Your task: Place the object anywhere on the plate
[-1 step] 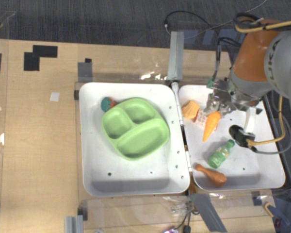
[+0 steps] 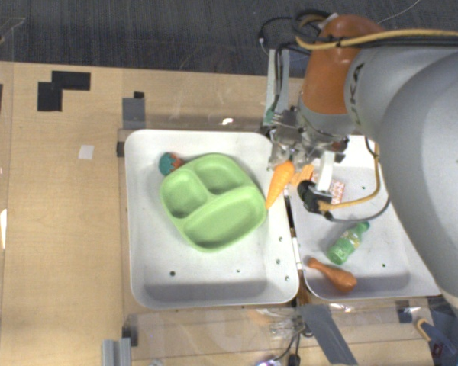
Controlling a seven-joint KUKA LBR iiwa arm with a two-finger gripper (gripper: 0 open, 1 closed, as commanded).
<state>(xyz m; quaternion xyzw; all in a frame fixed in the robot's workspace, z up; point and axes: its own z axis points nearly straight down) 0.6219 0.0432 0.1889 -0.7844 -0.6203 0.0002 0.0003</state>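
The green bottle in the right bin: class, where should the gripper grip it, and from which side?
Grip the green bottle across its middle, coming from above. It lies on its side, slanted, in the right bin, apart from the brown drumstick-like toy, so its long sides are free.

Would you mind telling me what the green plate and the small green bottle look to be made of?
The green plate looks like moulded plastic: uniform lime colour, soft sheen, rounded compartment ridges. The green bottle seems to be translucent plastic with a pale label, though it is too small to be sure.

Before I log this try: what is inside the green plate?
The plate's three compartments look bare. A teal and red thing peeks out behind its far-left rim, partly hidden. The carrot hangs beside its right edge.
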